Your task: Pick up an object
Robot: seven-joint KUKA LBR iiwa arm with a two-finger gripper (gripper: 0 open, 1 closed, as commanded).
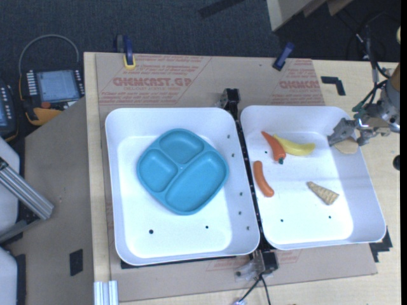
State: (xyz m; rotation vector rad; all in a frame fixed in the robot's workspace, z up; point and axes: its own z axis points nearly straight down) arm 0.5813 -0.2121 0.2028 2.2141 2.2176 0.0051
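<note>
Grey metal gripper (348,134), dark cables

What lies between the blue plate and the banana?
In the camera view, the adjoining bin walls and a red pepper lie between the blue divided plate and the banana; the pepper touches the banana's left end.
</note>
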